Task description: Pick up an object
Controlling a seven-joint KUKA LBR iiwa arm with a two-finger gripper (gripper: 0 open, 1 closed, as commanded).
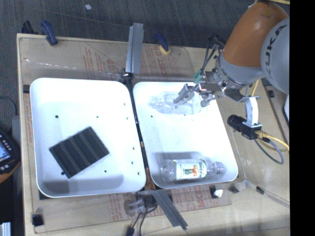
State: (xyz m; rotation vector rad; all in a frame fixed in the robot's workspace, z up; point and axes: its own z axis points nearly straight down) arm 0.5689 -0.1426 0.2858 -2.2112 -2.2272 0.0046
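The camera view shows the gripper [193,95] above the far part of the right bin [224,132], its fingers apart over a clear plastic object [167,104]. A plastic bottle [192,169] lies at the near wall. A black ribbed pad [78,151] lies in the left bin [44,92].

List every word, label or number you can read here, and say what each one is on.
"KUKA", partly cut off, on the grey arm.
Label on the clear plastic bottle: print too small to read.
Faint red print on the bench sheet: too blurred to read.
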